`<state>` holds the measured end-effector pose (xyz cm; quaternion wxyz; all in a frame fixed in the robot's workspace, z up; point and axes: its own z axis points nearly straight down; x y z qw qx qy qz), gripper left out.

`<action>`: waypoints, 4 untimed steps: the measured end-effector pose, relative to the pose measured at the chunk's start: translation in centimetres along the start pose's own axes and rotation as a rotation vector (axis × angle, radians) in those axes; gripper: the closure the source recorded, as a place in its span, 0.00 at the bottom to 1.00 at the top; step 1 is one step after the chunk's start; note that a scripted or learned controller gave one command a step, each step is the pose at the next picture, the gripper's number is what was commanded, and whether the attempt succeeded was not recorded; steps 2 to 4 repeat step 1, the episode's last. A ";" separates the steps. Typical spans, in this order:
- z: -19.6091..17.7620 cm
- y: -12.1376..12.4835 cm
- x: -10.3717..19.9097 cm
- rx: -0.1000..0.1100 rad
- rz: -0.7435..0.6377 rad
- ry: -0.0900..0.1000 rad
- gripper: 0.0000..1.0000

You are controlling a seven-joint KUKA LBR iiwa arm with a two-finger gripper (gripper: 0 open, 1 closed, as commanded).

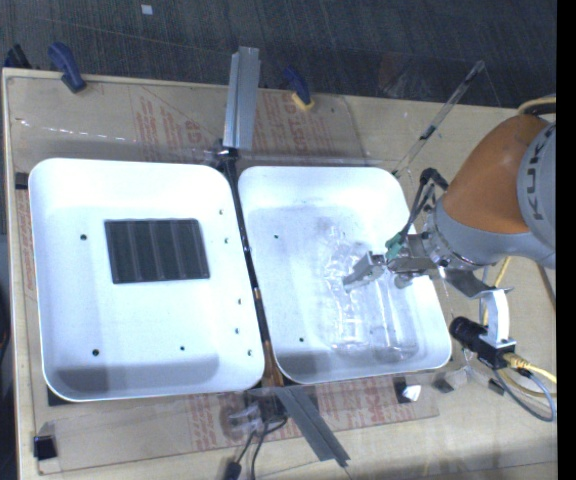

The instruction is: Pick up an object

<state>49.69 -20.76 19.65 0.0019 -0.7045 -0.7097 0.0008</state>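
Observation:
A dark grey ridged rectangular pad (157, 250) lies flat in the left bin (58, 198), a little above its middle. Clear, crinkled plastic pieces (363, 318) lie in the right bin (288, 193), spread from its middle toward the front right corner. My gripper (363, 271) reaches in from the right and hangs low over the upper part of the clear plastic, right at its edge. Whether it touches or holds the plastic cannot be made out.
The grey arm with its orange band (493, 193) leans over the right bin's right rim. A metal bar (240, 98) stands behind the seam between the bins. Blue clamps (66, 66) sit on the bench's far edge.

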 end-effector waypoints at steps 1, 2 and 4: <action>-7.0 -1.9 4.3 -0.004 0.033 -0.001 0.00; -7.0 -1.9 4.3 -0.004 0.033 -0.001 0.00; -7.0 -1.9 4.3 -0.004 0.033 -0.001 0.00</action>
